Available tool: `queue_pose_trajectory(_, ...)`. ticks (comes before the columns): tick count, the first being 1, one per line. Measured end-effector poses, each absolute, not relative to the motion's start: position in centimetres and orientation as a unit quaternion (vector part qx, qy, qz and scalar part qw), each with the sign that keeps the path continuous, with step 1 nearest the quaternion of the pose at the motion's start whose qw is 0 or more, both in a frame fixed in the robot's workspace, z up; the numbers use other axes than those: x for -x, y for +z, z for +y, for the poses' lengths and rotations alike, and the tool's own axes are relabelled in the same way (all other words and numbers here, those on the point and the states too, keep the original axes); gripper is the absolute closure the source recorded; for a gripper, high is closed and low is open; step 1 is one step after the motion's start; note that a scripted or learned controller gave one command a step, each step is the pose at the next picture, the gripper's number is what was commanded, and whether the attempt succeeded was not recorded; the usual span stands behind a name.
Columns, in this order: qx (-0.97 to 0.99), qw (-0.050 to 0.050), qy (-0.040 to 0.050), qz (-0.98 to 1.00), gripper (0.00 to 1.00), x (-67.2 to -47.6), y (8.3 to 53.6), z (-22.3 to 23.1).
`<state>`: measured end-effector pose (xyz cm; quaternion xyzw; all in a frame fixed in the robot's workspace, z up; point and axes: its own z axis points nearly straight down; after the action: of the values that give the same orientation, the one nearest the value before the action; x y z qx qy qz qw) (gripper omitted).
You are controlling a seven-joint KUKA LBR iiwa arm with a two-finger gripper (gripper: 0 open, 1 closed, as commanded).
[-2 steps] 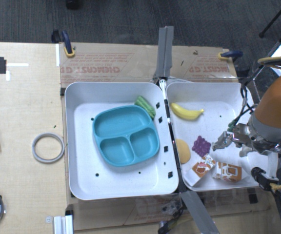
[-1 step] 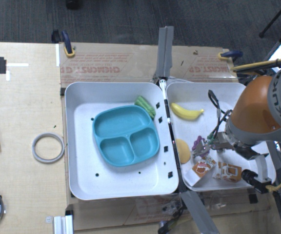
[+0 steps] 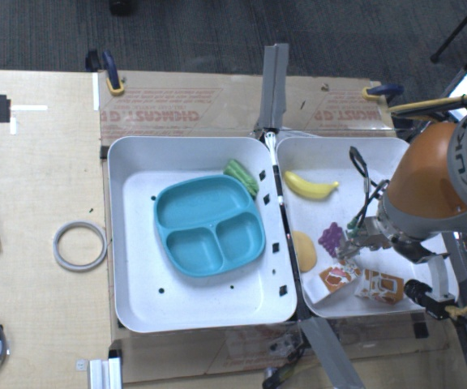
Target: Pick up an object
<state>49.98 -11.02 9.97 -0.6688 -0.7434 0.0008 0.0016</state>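
Probably light and knobbly, the purple grape bunch (image 3: pixel 332 237) — lying in the right bin (image 3: pixel 323 147), between the banana (image 3: pixel 310 186) and the orange packets (image 3: pixel 340 277). Best pinched across the cluster's middle — slippery if rigid plastic. Gripper (image 3: pixel 353 245) low just beside it; hand state impossible to tell.

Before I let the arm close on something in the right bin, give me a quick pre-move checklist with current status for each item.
1. End effector over the right white bin: ok, it sits low near the bunch of purple toy grapes.
2. Object between the fingers: cannot tell, the wrist blocks the tips.
3. Target isolated: not ok, the grapes, the tan round bread roll and the orange printed snack packet crowd together.
4. Yellow toy banana clear of the arm: ok, it lies apart toward the bin's far side.
5. Blue three-compartment plastic tray undisturbed in the left bin: ok.
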Motion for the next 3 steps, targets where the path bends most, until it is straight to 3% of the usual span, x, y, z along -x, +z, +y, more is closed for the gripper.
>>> queue_pose_trajectory(1,0.705,0.001,0.0001,-0.709,1.00,-48.8,9.1,-11.6)
queue_pose_trajectory(2,0.706,0.001,0.0001,-0.709,0.00,-48.8,9.1,-11.7)
queue_pose_trajectory(3,0.636,0.000,0.0002,-0.771,0.00,-50.1,9.2,-11.8)
